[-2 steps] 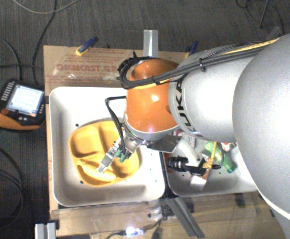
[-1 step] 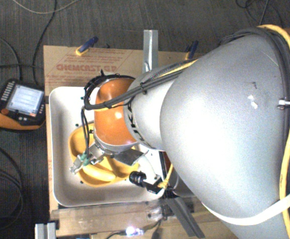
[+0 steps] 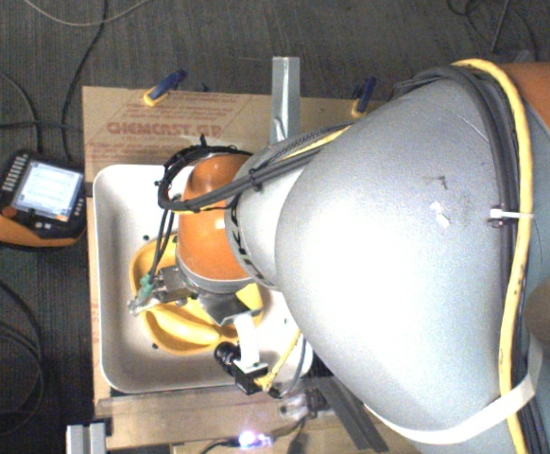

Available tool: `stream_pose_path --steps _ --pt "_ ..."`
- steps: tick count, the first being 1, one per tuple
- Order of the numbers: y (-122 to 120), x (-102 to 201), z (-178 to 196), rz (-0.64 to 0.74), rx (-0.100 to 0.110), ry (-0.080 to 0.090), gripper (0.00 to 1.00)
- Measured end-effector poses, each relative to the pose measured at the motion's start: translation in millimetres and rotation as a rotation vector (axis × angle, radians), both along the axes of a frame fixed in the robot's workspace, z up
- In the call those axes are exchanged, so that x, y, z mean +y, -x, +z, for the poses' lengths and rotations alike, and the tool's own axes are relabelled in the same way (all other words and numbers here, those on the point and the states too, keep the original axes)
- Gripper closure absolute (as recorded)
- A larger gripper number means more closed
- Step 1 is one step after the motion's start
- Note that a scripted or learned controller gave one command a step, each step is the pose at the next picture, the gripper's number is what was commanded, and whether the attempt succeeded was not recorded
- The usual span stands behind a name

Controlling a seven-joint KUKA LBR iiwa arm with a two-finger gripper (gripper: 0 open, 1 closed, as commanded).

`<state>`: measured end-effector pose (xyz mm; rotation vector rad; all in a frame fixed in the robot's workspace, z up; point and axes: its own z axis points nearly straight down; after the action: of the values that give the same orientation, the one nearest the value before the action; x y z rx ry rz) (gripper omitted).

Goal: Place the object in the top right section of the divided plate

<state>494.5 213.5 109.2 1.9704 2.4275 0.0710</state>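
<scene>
A yellow divided plate [image 3: 173, 328] lies in the left white bin [image 3: 114, 253], mostly covered by the arm. The arm's orange band [image 3: 209, 225] and wrist hang directly over the plate's middle. The gripper is beneath the wrist, hidden from this angle. No loose object is visible on the parts of the plate that show.
The large grey arm body [image 3: 407, 253] covers the right bin and most of the bench. A teach pendant [image 3: 37, 199] lies on the floor at left. Blue clamps [image 3: 164, 86] hold the cardboard-backed bench at its far edge. Black cables [image 3: 176, 183] loop around the wrist.
</scene>
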Motion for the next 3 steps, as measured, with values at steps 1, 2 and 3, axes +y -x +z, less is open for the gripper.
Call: stream_pose_path --steps 1,2,3 --pt "6.9 4.4 9.6 0.108 0.035 0.023 0.00" --pt "-14.7 10.4 -2.8 -0.359 0.023 -0.012 0.00" --pt "-14.4 17.7 -2.4 -0.266 0.033 0.018 0.00"
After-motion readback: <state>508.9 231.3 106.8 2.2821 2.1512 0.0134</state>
